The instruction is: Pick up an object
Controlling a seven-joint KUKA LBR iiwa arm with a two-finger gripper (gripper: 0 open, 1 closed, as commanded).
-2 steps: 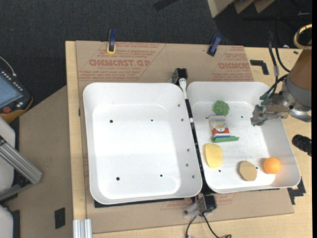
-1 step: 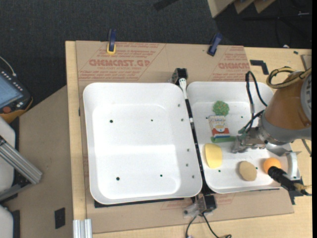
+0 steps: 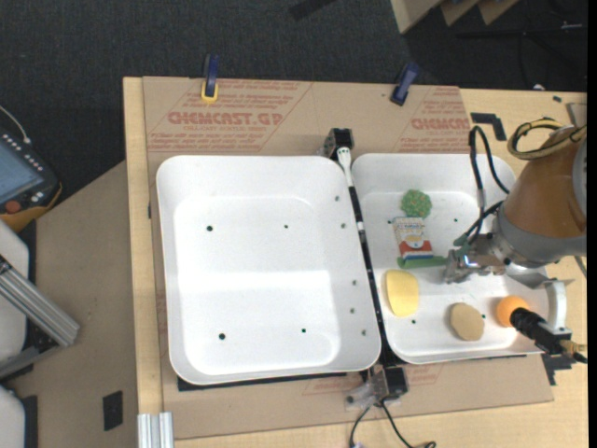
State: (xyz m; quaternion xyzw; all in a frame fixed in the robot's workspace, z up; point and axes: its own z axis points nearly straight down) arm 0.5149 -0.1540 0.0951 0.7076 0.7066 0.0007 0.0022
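The right bin (image 3: 438,171) holds several small objects. A green bushy piece (image 3: 415,202) lies toward the back, with a small red and white carton (image 3: 411,235) just in front of it. A pale yellow piece (image 3: 403,293) sits near the bin's left wall. A tan rounded piece (image 3: 466,322) and an orange ball (image 3: 509,311) lie near the front. My gripper (image 3: 459,263) hangs low over the bin's middle, just right of the carton and above the tan piece. I see no object held in it.
The left bin (image 3: 187,185) stands beside the right one, with a black divider (image 3: 359,227) between them. The arm's grey and orange body (image 3: 550,203) covers the right bin's right side. Black cables (image 3: 480,161) run along its back right corner.
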